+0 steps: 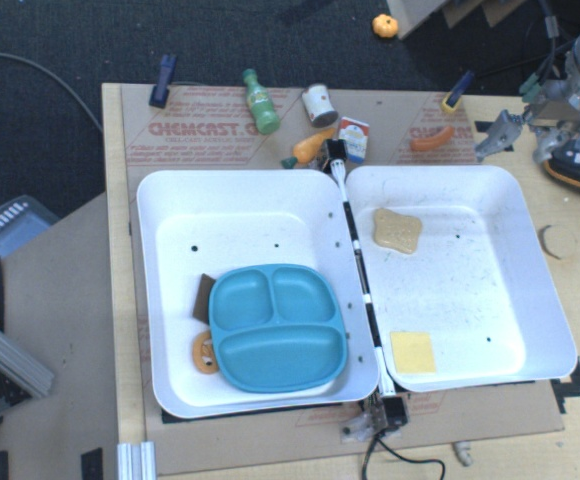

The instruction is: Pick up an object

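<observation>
Camera view, from above the bench: the arm sits at the far right edge, cut off by the frame, w/ only its grey wrist hardware and gripper (pixel 515 133) showing beyond the back-right corner of the right bin (pixel 530 230). The claw is too small and cluttered to read; can't tell if it's spread or closed, and nothing is seen in it.

In the right bin, a tan bread-like piece (pixel 397 231) lies near the back-left, close to the divider, and a yellow square slice (pixel 412 352) lies at the front-left, near the front wall. The rest of that bin's floor is open, esp. the centre and right side.

In the left bin (pixel 170 218), a blue divided plate (pixel 277 326) takes up the front-centre, almost against the front wall. It partly covers a dark brown piece (pixel 204 297) at its left edge and a small orange-brown item (pixel 204 354) at its front-left; neither can be identified. The back half of that bin is bare.

Behind the bins, on the board: a blue clip (pixel 162 80), a green bottle (pixel 261 102), a small can (pixel 319 105), an orange item (pixel 311 148), a red-and-white carton (pixel 353 138) and a sausage-like piece (pixel 432 140). An orange ball (pixel 385 26) lies on the dark floor, well apart.
</observation>
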Tool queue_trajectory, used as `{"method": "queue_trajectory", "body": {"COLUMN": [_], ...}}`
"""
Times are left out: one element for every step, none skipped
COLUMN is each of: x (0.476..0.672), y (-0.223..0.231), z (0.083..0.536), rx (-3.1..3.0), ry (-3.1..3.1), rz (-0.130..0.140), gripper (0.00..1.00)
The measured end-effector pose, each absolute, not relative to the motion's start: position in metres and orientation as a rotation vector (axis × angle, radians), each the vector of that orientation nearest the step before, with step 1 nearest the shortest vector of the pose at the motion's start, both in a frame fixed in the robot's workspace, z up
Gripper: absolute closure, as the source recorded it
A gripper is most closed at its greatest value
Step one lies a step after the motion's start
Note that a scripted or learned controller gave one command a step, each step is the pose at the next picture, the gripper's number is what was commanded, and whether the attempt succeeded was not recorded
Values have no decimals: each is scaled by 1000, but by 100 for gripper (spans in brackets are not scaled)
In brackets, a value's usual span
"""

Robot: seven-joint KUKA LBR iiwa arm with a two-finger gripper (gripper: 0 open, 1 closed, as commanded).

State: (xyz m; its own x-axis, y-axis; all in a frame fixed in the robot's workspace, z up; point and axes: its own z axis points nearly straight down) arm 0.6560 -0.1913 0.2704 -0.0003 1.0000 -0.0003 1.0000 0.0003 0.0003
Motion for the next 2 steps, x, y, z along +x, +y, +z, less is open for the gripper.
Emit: {"method": "queue_trajectory", "body": {"x": [666, 650], "y": [-135, -110], "z": [209, 135], "rx": [2221, 2221], "ry": [2224, 2223], "rz": [-1, -1], "gripper": [0, 0]}}
